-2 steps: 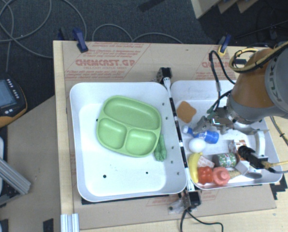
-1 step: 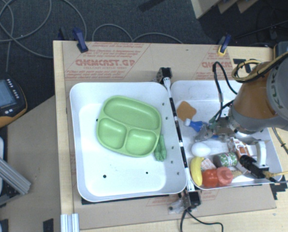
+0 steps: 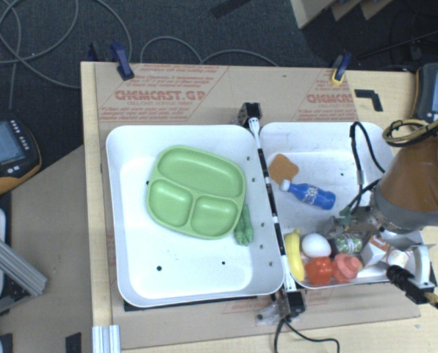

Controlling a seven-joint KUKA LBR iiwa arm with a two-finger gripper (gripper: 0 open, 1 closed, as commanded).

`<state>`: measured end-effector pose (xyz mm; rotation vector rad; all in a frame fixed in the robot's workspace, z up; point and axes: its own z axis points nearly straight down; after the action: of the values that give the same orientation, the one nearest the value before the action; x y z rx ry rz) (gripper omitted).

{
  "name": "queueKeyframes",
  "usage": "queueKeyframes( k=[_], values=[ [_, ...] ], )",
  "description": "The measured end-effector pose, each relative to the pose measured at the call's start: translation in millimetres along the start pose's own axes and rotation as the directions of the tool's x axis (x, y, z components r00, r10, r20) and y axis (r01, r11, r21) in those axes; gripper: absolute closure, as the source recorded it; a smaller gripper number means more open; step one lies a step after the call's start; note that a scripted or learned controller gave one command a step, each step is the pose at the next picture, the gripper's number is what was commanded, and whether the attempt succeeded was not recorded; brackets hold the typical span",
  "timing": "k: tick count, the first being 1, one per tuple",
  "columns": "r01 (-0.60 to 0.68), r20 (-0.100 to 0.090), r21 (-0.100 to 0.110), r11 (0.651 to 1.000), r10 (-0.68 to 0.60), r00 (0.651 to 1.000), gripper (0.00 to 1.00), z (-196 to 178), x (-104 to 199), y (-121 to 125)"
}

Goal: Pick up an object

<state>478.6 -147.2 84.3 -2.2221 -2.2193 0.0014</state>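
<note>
Camera view: pincer (image 3: 349, 235) low over near-right corner of right bin (image 3: 329, 134), amid toy clutter — fingers' state cannot tell, nothing visibly held.

Step in hand, by judgement: closing on one piece in cluster. Do well: centre on single item, come straight down, avoid nudging neighbours against bin wall.

Right bin: white egg (image 3: 315, 245), red tomato (image 3: 320, 271), pinkish piece (image 3: 346, 267), banana (image 3: 293, 254) at divider, blue bottle (image 3: 310, 193), brown piece (image 3: 282, 168).

Left bin (image 3: 131, 197): green divided plate (image 3: 195, 192), green scrap (image 3: 243, 226) beside it.
</note>
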Motion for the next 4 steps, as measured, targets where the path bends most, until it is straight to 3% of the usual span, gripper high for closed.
queueKeyframes(
  k=[1,2,3,4],
  values=[
    [0.0,0.001,-0.004,1.0,0.0,1.0,1.0,-10,0,1],
    [0.003,0.0,-0.003,1.0,-0.003,1.0,1.0,-102,67,41],
    [0.002,0.0,-0.002,1.0,-0.002,1.0,0.0,-102,67,41],
    [0.001,0.002,-0.004,1.0,-0.001,1.0,0.0,-127,13,76]
  ],
)
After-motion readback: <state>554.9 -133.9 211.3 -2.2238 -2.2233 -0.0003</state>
